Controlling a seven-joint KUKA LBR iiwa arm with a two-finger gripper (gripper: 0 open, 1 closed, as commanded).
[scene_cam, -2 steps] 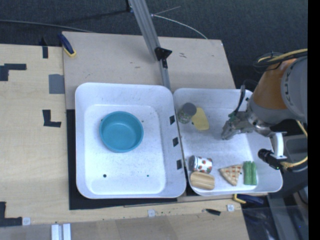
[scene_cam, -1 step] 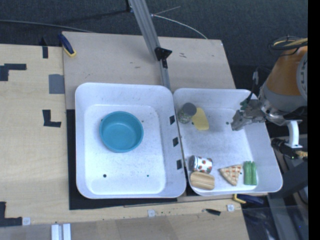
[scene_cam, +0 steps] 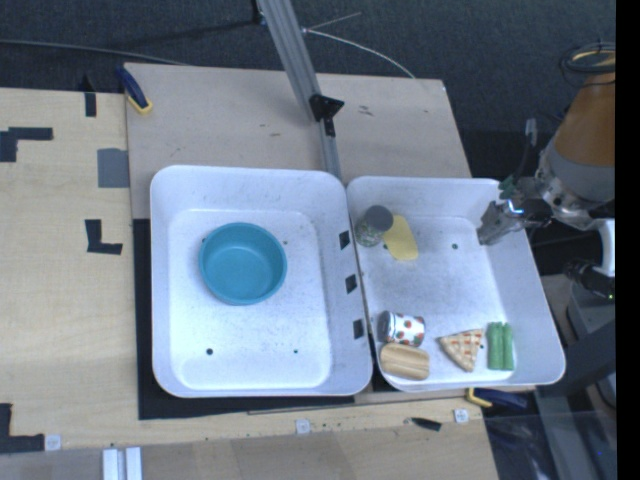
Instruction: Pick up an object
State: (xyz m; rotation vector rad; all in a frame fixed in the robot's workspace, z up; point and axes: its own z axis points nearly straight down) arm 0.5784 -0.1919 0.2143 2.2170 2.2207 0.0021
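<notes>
The arm sits over the right rim of the right bin (scene_cam: 520,268), its gripper (scene_cam: 497,223) hanging at the bin's upper right corner with nothing under it but bare white floor. From where I stand I cannot tell how the gripper is set; it is a small dark shape against the rim, and I see no object in it or touching it.

No single object is named, so the choice is open. In the right bin a grey can (scene_cam: 375,224) lies touching a yellow piece (scene_cam: 402,238) near the upper left. Along the near edge sit a small printed can (scene_cam: 402,328), a wooden block (scene_cam: 404,362) just below it, a pizza slice toy (scene_cam: 462,349) and a green piece (scene_cam: 499,346) close by the right wall. The left bin (scene_cam: 170,268) holds a blue bowl (scene_cam: 243,263), well apart from the arm.

To my mind the sensible pick is something standing clear. The green piece is nearest but hugs the wall and the pizza slice, so there is little room on either side. The printed can and block crowd each other too. I would go for the yellow piece or grey can, coming straight down and centred, though their contact could spoil the grasp
</notes>
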